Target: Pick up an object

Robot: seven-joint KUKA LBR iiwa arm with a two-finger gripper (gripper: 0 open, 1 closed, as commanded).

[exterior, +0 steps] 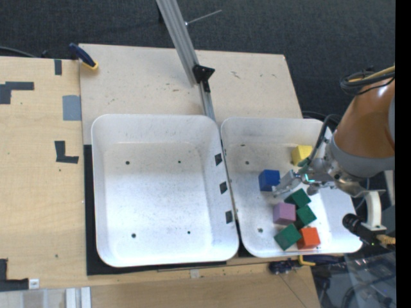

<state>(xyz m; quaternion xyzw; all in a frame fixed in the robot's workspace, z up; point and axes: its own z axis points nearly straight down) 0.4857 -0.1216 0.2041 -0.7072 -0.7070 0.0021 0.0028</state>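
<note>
I reach in over the right edge of the right bin [257,130], my orange-banded wrist above its right wall, and my fingers [290,183] hang low among the blocks in the bin's right half. Whether they are released or clenched I cannot tell; the metal tips blur against the white floor, and I see no block between them.

The blue block [269,179] sits just beside my fingers, toward the bin's middle, so near that I cannot tell if we touch. The yellow block [301,153] lies toward the far wall, close to my wrist. Toward the near wall, the purple block [284,212] rests just below my fingers. A dark green block [298,198] is beside it on the right, another green block [306,215] is next to that, a third green block [288,237] sits nearer the front right corner, and the orange block [310,237] touches that last one on its right side.

The left bin [157,191] stands against the right one on the tabletop [38,172], their inner walls meeting at the centre. A grey metal rail [183,40] runs slantwise from the far edge down to where the two bins join.
</note>
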